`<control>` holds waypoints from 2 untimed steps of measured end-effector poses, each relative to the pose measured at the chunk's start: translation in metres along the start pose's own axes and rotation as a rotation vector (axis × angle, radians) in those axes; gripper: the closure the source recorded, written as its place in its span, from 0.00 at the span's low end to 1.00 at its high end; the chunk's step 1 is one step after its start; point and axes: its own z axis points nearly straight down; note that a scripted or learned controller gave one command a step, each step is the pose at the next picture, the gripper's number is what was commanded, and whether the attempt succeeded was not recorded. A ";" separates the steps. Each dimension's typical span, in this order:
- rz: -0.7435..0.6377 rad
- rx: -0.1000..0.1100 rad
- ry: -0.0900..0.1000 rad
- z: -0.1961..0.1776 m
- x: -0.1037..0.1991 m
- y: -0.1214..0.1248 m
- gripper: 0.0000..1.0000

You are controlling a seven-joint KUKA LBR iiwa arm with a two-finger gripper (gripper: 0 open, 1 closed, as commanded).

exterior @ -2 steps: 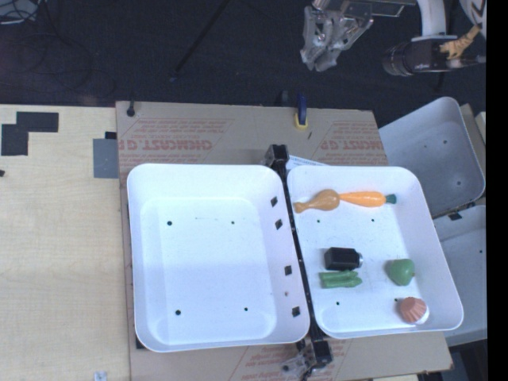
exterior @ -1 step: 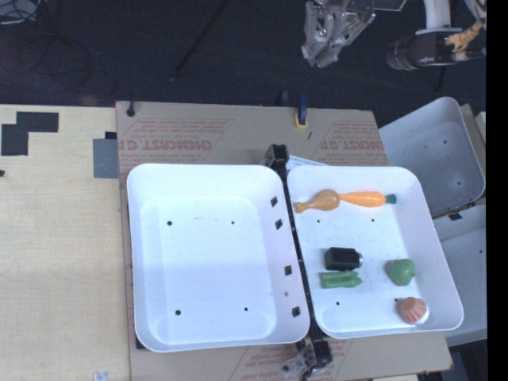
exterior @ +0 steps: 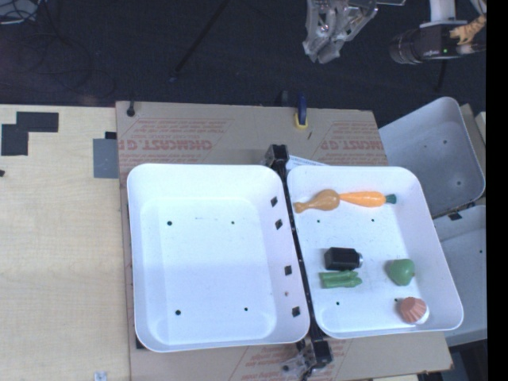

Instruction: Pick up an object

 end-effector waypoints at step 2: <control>-0.012 0.000 -0.001 -0.018 0.003 0.000 1.00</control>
